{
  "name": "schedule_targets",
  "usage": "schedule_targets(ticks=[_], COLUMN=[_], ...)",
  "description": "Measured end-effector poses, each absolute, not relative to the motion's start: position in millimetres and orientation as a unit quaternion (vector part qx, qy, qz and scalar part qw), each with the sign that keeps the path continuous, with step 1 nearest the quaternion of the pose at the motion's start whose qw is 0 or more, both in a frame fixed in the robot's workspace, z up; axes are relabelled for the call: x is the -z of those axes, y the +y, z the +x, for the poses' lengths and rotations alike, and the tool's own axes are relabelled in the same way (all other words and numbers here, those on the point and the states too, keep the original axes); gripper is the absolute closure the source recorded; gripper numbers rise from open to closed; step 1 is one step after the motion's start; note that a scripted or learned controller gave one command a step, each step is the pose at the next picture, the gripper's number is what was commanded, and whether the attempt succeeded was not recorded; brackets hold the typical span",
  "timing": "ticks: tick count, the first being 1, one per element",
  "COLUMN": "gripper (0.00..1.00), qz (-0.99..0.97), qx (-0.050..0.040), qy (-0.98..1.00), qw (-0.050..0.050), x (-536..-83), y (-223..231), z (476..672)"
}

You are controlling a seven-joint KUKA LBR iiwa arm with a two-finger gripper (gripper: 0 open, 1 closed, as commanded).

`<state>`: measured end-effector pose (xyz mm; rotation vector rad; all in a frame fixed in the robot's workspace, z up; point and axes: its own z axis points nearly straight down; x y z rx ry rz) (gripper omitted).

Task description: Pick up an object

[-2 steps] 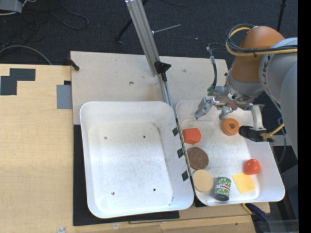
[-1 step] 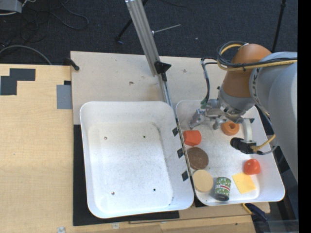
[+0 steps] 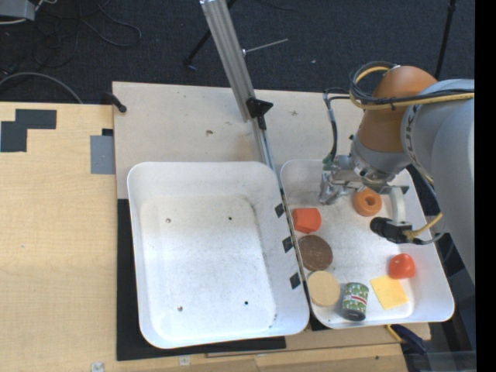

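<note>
The claw [image 3: 335, 188] hangs low over the far part of the right bin [image 3: 434, 304], and I cannot tell if it is open or closed, because the wrist covers it from above. Nothing is visibly in it. Just beside it, to its right, lies an orange ring [image 3: 367, 202], and a little nearer to the camera lies an orange block [image 3: 308, 220], close to the wall between the bins. I judge that one of these two is the thing to pick up, since the claw stands between them, but which one is not clear.

Further out in the same bin lie a brown disc [image 3: 315, 252], a pale round piece [image 3: 324, 289], a small can [image 3: 355, 301] on its side, a yellow block [image 3: 389, 292] and a red ball-like object [image 3: 401, 266]. They lie loose and scattered, probably so that the program can choose any of them.

The left bin [image 3: 147, 184] touches the right one. Both rest on the bench [image 3: 178, 122].

The can has a green label with some print, but it is too small to read.
</note>
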<state>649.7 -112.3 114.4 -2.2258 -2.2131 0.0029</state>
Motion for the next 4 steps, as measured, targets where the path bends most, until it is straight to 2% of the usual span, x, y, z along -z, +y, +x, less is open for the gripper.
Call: schedule_targets(ticks=[1, 2, 3, 4], gripper=[1.00, 1.00, 1.00, 1.00], qz=[-0.707, -0.707, -0.706, -0.706], qx=[0.0013, 0.0007, -0.0003, -0.0003], qy=[-0.707, -0.707, -0.708, -0.709], qw=[-0.001, -0.001, 0.002, 0.002], x=[-173.5, -207.9, -214.8, -219.1], y=[-104.5, -105.7, -60.4, -17.9], z=[653.0, 653.5, 641.6, 641.5])
